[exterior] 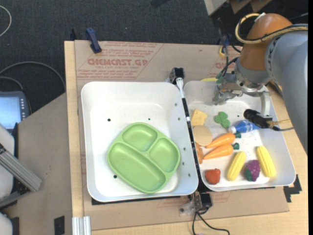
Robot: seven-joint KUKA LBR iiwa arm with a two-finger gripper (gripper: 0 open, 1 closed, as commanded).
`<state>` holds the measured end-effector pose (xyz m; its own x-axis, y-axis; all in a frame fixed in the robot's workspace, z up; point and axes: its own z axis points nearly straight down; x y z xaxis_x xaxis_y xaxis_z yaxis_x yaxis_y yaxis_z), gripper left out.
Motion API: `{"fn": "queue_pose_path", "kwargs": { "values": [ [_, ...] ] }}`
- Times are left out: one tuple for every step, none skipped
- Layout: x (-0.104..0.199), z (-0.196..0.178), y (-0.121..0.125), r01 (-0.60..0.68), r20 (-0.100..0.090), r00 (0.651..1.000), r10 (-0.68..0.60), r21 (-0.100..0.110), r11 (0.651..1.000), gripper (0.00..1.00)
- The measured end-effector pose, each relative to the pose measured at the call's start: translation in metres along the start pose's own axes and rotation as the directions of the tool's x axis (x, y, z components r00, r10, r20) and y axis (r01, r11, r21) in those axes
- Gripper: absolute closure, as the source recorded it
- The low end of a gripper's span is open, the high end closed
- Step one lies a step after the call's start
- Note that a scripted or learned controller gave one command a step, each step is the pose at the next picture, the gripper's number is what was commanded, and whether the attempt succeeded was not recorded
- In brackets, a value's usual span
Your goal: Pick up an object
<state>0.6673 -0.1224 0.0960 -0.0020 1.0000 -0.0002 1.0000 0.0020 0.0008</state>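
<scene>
We count two shallow white bins (93, 146), one green divided plate (143, 156), two orange toy carrots (220, 141), two yellow corn cobs (236, 165) and one red tomato (212, 176).

Toy foods (230, 153) lie clustered in the right bin (281, 153), 2 carrots (220, 146) touching.

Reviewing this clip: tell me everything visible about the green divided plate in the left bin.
The green divided plate is light green, smooth and looks like plastic. It has rounded corners and three compartments: one long one along its lower-left side and two smaller ones toward the upper right. It lies flat and upright on the floor of the left bin, turned diagonally, toward the bin's near right part. Nothing sits in it, and the gripper is over the other bin.
</scene>
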Motion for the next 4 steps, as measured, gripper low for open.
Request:
{"fn": "queue_pose_path", "kwargs": {
  "values": [
    [0.03, 0.012, -0.001, 0.001, -0.002, 1.0, -0.001, 0.004, 1.0, 1.0],
    [0.029, -0.038, 0.001, -0.001, 0.001, 1.0, 0.001, -0.006, 1.0, 1.0],
    [0.029, 0.01, -0.002, -0.001, -0.001, 1.0, 0.001, 0.007, 1.0, 1.0],
    [0.022, -0.048, -0.007, -0.003, 0.002, 1.0, 0.003, -0.007, 1.0, 1.0]
  ]
}}
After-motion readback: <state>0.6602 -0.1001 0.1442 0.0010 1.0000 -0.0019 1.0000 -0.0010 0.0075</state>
